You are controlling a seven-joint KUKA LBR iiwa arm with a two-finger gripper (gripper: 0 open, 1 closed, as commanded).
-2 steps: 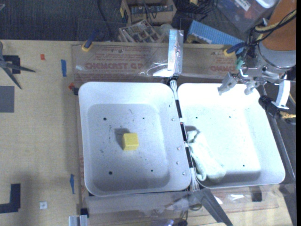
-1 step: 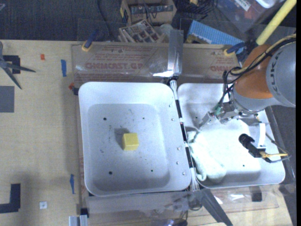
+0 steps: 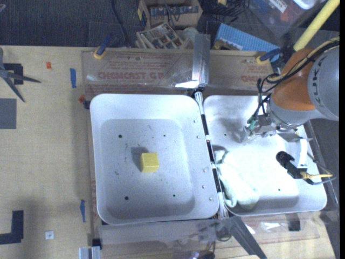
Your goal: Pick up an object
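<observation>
**Pincer over the right bin, yellow block alone in the left**

Two shallow white bins sit side by side on the wooden tabletop (image 3: pixel 43 144), their inner walls touching along the middle. The left bin (image 3: pixel 108 117) holds a single yellow block (image 3: pixel 150 162). It lies near the centre of the floor, a little toward the near side, well apart from every wall, and casts a small shadow toward the far left.

The grey arm (image 3: pixel 326 85) reaches in from the right, with its orange band (image 3: pixel 294 90) above the far right part of the right bin (image 3: pixel 280 201). The pincer (image 3: pixel 254 127) hangs over the far half of that bin, roughly midway between its left and right walls, with a dim shadow on the floor just to its left. Whether the pincer is spread or pressed together cannot be told from this angle — the wrist and cabling hide its tip. Nothing can be seen gripped in it.

A pale lump (image 3: pixel 240 185), soft-looking and close in colour to the bin itself, lies in the near left part of the right bin against the dividing wall. It is well apart from the pincer and nearer the camera. Its outline is hard to pick out against the white floor — I cannot say what it is.

Behind both bins a clear sheet (image 3: pixel 140 69) with red lettering lies flat on the tabletop.
</observation>
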